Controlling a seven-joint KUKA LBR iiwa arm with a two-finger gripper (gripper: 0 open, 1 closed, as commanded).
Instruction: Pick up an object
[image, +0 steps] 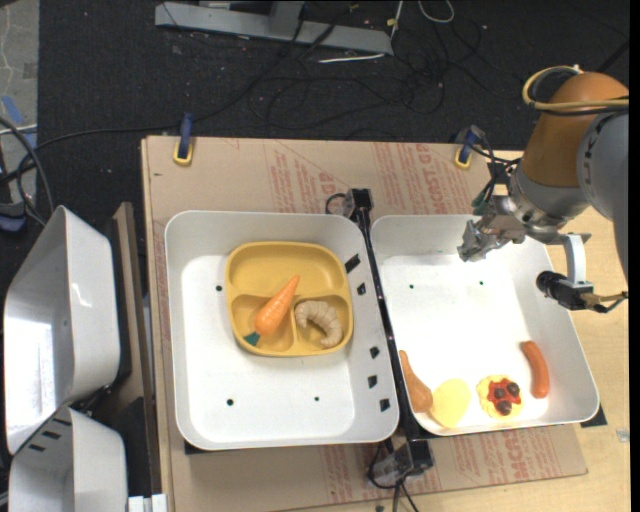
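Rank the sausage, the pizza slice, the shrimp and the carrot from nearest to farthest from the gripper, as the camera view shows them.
From the gripper:
1. Sausage, right bin, right side.
2. Pizza slice, right bin, near edge.
3. Shrimp, yellow plate, left bin.
4. Carrot, same plate, left of the shrimp.

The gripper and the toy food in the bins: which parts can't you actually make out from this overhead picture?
- Gripper, camera view: small and dark over the right bin; whether it is open or shut cannot be told.
- Small round toy in the right bin: too small to identify its dark and red topping.
- Carrot on the yellow plate: its lower end is hidden at the divider.
- Arm: cut off by the right edge.
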